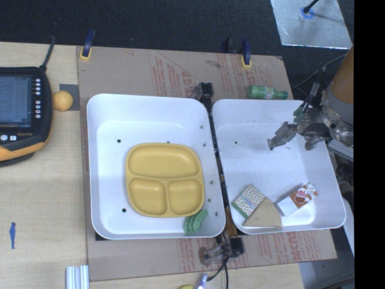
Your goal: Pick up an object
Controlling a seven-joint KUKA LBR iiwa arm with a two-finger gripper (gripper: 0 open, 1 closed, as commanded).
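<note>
Near corner, right bin: tan wedge-shaped block [264,215], green checked packet [247,199] and small red-and-white carton [301,197] lie untouched.
Gripper [291,135]: fingers apart, empty, above bare bin floor.
Progress: nothing picked yet.

Green patterned packet [248,200], tan wedge [263,214], red-white carton [299,198], clustered in right bin's near end [337,218]

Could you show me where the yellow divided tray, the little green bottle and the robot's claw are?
yellow divided tray [163,179]: camera view, on its middle ridge.
green bottle [266,92]: camera view, on its body.
gripper [283,138]: camera view, between its fingertips.
</note>
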